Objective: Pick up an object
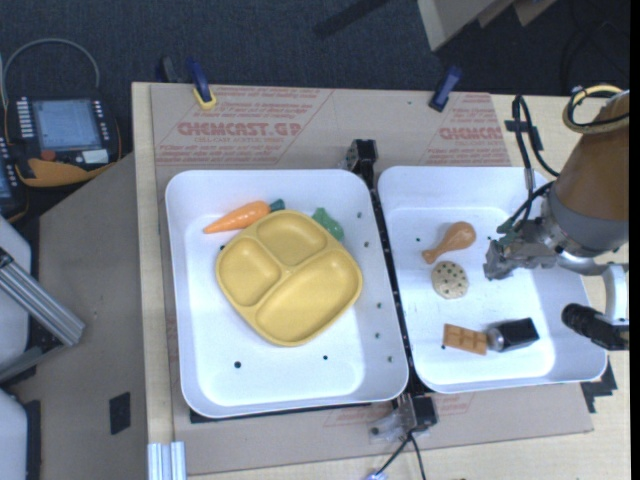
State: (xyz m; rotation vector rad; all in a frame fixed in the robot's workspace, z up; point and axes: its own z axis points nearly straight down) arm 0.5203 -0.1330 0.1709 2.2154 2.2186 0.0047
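Observation:
The right bin holds a tan toy drumstick, a round speckled cookie, a brown wafer bar and a small black block lying against the wafer's right end. My gripper hangs over the right half of this bin, to the right of the drumstick and cookie and above the black block. It is apart from all of them. The grey and orange arm reaches in from the right edge.
In the left bin lies a yellow divided plate, with an orange carrot and a green toy piece at its far edge. A black clamp sits between the bins at the back.

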